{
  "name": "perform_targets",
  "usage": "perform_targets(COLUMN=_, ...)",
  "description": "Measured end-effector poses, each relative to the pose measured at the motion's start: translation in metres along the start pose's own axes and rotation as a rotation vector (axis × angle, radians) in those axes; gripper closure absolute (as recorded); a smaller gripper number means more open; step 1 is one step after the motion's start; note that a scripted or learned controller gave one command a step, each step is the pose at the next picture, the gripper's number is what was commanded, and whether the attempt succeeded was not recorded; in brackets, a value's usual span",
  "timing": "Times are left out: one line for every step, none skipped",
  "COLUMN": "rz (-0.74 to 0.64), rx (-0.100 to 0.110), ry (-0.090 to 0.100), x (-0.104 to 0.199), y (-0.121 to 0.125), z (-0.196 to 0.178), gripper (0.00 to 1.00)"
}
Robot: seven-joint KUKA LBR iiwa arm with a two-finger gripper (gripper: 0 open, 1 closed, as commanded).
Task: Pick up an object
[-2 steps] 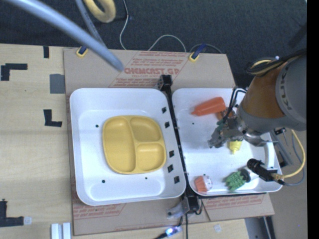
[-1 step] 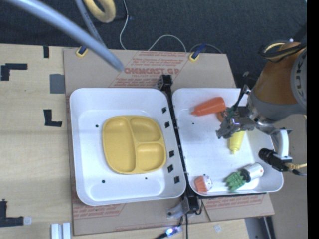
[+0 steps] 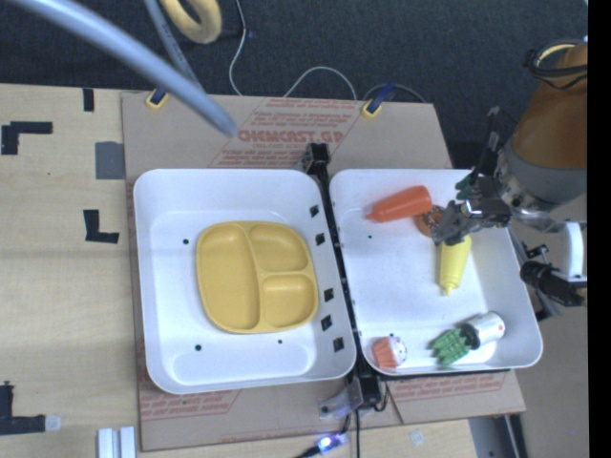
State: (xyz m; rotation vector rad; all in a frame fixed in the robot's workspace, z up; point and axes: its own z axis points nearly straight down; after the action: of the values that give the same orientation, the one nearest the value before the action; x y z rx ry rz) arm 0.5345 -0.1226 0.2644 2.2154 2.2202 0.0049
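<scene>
Hovering tool nr yellow bottle, orange carrot.

Yellow tray — orange carrot, white bins.

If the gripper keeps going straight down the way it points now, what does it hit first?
Most likely the top end of the yellow bottle, which lies right under the gripper in the right bin. The orange carrot sits just to the side. Depth is hard to judge from this slanted view, so contact height is uncertain.
</scene>
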Motion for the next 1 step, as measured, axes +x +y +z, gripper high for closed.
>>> perform_targets(rz=-0.005, rx=0.006, ry=0.003, x=0.0566, y=0.007, z=0.0018, gripper=1.0)
